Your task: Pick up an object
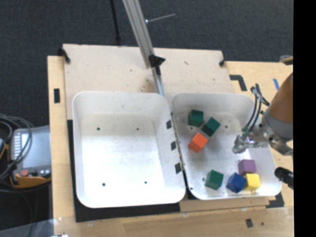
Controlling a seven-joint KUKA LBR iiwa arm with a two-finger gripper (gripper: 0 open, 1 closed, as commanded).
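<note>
The right bin holds several small cubes. Two green ones sit near its back, with an orange cube just in front of them. Along the front lie a green cube, a blue cube, a yellow cube and a purple cube. My gripper hangs over the right side of this bin, just above the purple cube. Nothing shows between its tips.
The left bin lies beside the right one, sharing a central divider. A slanted metal rail rises behind the bins. A control pendant with cables sits off the bench's left edge.
</note>
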